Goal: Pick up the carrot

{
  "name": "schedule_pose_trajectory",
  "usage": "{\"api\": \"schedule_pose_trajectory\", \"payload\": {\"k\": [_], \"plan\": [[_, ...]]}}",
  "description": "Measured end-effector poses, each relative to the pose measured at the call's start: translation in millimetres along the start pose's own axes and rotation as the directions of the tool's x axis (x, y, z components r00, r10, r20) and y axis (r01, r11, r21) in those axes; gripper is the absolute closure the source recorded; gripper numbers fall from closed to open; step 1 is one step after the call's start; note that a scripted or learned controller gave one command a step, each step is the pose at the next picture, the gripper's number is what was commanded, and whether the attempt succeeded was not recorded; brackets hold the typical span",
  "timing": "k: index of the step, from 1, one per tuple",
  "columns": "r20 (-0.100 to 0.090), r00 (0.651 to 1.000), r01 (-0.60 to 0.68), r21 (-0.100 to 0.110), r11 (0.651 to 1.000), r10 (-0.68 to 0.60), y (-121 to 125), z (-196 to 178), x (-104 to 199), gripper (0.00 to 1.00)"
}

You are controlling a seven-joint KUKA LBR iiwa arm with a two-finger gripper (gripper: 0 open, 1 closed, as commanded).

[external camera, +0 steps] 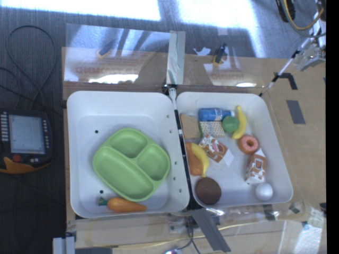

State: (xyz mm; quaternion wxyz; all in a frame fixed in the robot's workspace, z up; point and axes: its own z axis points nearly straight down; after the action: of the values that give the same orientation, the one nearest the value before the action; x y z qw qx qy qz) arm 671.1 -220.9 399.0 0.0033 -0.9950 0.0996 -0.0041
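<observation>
The carrot [126, 206] is orange with a small green top at its left end. It lies flat along the near wall of the left bin [79, 142], just in front of the green divided plate [132, 163]. It points left to right, and its upper side sits close to the plate's near rim. Nothing covers it.
The right bin [275, 157] holds several toy foods: a blue can [214, 114], a green ball [230, 124], two bananas [242, 121], a donut [248, 143], a small carton [256, 168], a brown round [207, 190] and a white ball [263, 191]. An orange piece [194, 162] lies by the divider.
</observation>
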Motion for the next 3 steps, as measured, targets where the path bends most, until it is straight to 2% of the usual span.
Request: {"api": "schedule_pose_trajectory", "payload": {"k": [1,2,3], "plan": [[0.024,1.000,0.002,0.003,1.000,-0.002,5,143,-29,1.00],[0.013,1.000,0.000,0.002,1.000,0.000,-16,143,-6,1.00],[0.014,1.000,-0.006,0.000,1.000,0.006,22,140,-86,1.00]]}}
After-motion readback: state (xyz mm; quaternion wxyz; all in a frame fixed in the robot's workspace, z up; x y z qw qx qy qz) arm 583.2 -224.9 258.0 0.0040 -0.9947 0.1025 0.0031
